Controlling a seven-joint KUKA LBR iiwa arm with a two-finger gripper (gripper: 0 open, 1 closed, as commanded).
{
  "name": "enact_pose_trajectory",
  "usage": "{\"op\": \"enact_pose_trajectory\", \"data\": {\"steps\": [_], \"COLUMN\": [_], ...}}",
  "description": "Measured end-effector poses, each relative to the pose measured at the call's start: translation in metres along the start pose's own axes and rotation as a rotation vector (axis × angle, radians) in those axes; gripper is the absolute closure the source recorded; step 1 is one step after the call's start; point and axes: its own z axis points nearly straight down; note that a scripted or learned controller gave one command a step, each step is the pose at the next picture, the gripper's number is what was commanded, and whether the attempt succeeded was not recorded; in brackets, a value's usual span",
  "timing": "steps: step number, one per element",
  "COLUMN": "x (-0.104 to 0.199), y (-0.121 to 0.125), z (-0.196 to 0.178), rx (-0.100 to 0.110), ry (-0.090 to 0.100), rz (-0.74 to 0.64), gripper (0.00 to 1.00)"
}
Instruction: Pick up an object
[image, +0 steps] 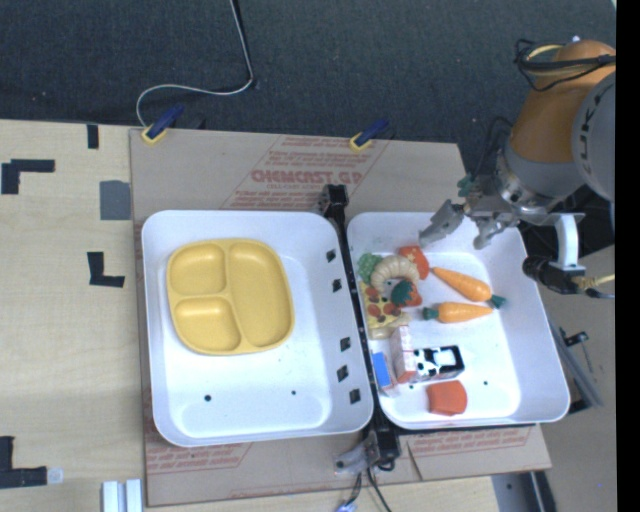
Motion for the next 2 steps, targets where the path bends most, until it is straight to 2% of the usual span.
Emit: {"op": "enact_pose_trajectory", "data": {"steps": [1, 2], "x": [0.0002, 0.0002], "y": [0.0404, 0.0404], "z": [0.1318, 0.1218], "rx": [-0.006, -0.005], "ry": [-0.003, -0.004], "rz": [-0.001, -0.002], "gripper": [0.0, 1.0]}}
